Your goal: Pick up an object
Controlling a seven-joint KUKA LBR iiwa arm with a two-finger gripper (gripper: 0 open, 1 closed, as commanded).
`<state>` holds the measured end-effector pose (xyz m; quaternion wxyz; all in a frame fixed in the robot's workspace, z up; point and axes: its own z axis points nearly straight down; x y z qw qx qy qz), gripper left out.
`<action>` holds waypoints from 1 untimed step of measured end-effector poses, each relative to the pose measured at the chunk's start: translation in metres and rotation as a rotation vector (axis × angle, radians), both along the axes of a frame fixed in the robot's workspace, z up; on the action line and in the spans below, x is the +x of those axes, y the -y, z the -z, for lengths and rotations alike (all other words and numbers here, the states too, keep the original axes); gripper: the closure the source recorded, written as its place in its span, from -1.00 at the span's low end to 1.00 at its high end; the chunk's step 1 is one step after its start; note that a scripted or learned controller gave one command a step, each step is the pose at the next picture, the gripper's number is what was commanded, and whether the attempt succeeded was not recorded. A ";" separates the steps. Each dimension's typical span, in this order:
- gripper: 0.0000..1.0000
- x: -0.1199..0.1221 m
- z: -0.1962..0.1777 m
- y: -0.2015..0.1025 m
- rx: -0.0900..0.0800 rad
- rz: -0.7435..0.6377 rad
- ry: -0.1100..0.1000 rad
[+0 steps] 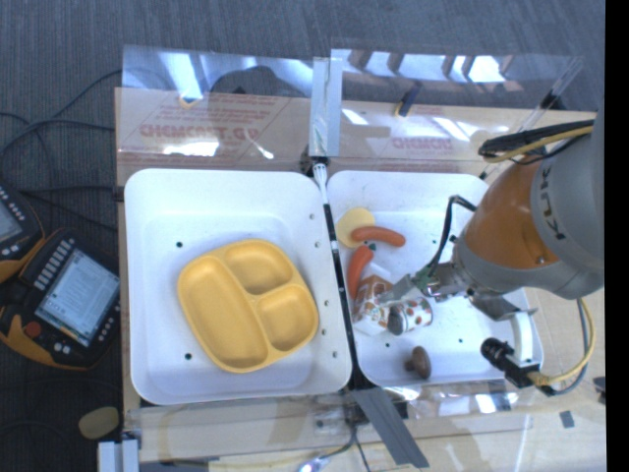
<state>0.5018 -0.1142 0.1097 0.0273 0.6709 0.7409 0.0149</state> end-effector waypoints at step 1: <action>-1.00 -0.004 0.001 -0.005 0.020 0.232 -0.009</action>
